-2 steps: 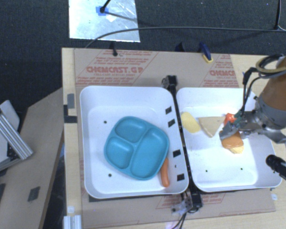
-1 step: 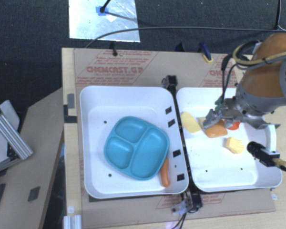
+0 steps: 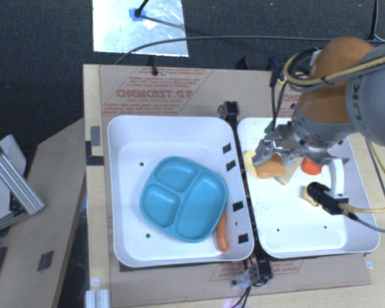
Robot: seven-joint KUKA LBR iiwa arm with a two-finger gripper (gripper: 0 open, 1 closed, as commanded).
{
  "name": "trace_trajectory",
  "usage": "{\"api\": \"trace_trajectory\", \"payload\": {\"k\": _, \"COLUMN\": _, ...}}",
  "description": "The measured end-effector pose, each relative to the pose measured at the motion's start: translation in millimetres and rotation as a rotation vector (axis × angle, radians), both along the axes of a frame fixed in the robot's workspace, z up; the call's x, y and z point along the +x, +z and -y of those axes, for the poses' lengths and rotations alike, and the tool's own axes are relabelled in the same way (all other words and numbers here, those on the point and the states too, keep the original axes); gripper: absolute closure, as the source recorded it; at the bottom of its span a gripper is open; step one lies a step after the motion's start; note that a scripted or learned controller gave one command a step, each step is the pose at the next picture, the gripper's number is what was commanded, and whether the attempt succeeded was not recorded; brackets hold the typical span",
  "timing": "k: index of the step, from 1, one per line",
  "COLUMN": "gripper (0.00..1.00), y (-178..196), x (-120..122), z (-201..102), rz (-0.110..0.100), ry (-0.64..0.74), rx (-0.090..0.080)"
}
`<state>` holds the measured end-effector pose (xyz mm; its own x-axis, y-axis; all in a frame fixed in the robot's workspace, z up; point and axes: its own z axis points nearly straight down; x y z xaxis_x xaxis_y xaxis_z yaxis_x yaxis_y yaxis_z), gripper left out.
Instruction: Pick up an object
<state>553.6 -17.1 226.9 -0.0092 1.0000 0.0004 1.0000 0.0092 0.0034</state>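
1. Two risks: the end effector (image 3: 270, 154), grip state impossible to tell, hangs over the orange object (image 3: 269, 168) near the right bin's (image 3: 308, 236) left wall.
2. It could nudge the object aside or clip that wall.

- Surface (image 3: 64, 172): tan board, sits at a slant over dark carpet.
- Brown cardboard sheet (image 3: 155, 92) with red print lies flat on surface, reaching toward its far edge.
- Left white bin (image 3: 125, 140) rests on the cardboard, mid-surface.
- Right white bin (image 3: 308, 239) sits beside it toward the right edge, rims touching along a black-clipped seam.
- Small grey tab (image 3: 46, 259) on surface near the near-left corner.
- Dark strip (image 3: 94, 147) at the left bin's left rim.
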Motion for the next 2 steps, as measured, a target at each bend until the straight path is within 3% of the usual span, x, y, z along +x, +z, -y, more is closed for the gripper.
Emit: {"api": "trace_trajectory", "payload": {"k": 2, "gripper": 1.00, "y": 13.1, "x": 44.8, "z": -94.2, "rz": 0.001, "ry": 0.001, "rx": 0.002}}
